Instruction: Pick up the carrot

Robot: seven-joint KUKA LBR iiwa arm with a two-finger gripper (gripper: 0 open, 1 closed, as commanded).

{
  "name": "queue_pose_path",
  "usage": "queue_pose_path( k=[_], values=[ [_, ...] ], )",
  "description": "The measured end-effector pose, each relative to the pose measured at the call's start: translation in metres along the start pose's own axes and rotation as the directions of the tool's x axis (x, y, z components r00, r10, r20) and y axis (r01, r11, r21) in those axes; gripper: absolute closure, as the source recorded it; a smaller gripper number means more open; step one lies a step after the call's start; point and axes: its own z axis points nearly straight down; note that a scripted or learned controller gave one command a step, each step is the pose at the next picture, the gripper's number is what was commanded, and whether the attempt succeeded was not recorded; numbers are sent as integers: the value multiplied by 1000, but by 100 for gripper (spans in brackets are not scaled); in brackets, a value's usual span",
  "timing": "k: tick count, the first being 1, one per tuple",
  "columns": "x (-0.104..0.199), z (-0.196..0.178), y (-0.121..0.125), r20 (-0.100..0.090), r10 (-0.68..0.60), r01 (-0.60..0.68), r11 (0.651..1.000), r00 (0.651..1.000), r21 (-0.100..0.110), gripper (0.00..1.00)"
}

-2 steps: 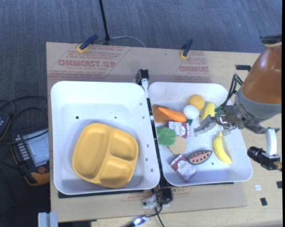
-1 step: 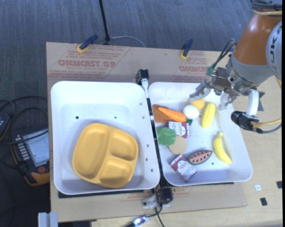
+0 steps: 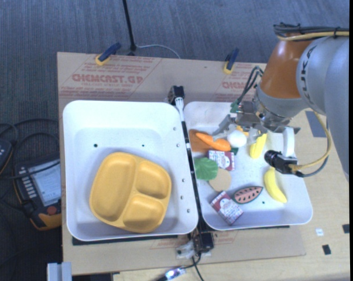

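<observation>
At the left of the bench, the left shallow white plastic bin (image 3: 76,122) carries a yellow plastic plate with three compartments (image 3: 131,191), set toward its front edge. Across the divider, the right shallow white bin (image 3: 299,212) is crowded. The orange carrot with a green tip (image 3: 212,141) lies near that bin's back left corner, its long axis running left to right and sloping slightly toward the front, green end pointing right. Just in front of it sit a small red-and-white packet (image 3: 221,159) and a green leafy piece (image 3: 205,168); further front lie a watermelon slice (image 3: 247,194) and a second red packet (image 3: 227,208). A yellow banana (image 3: 274,186) rests near the right edge. The grey two-finger gripper (image 3: 239,123) hangs just right of and behind the carrot's green end; whether it is open I cannot tell. I judge it must shift left along the carrot.
</observation>
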Motion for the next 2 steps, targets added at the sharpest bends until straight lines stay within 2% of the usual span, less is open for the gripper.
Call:
queue_pose_path(
  k=[1, 2],
  values=[
    [-14, 88, 10, -2, 81, -81, 996, 997, -24, 0],
    [-16, 80, 9, 2, 81, -81, 996, 997, -23, 100]
  ],
)
